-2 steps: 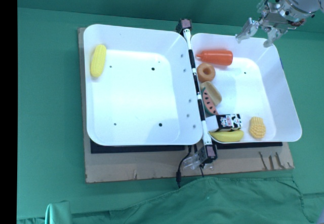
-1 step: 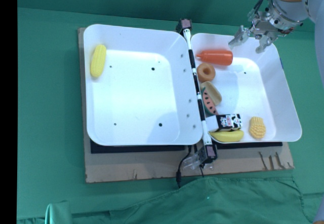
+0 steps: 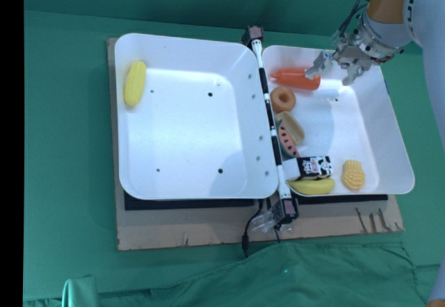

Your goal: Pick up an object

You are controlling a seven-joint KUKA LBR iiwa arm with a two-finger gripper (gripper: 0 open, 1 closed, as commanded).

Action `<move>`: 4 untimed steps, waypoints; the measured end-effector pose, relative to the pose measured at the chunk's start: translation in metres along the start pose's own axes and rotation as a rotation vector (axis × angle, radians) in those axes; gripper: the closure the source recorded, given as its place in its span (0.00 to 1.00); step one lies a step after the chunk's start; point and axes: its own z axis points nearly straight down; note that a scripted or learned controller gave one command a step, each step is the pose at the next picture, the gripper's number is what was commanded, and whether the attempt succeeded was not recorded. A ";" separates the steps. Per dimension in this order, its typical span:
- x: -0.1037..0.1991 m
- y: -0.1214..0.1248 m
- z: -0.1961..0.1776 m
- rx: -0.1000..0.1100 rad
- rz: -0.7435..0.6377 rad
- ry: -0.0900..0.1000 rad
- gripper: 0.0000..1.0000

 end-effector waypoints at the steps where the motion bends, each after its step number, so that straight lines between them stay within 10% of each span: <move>1: -0.001 0.003 -0.002 -0.010 -0.003 -0.005 0.00; 2: -0.002 0.005 -0.015 -0.019 0.001 -0.008 1.00; 4: 0.002 0.007 -0.128 -0.003 -0.002 -0.005 1.00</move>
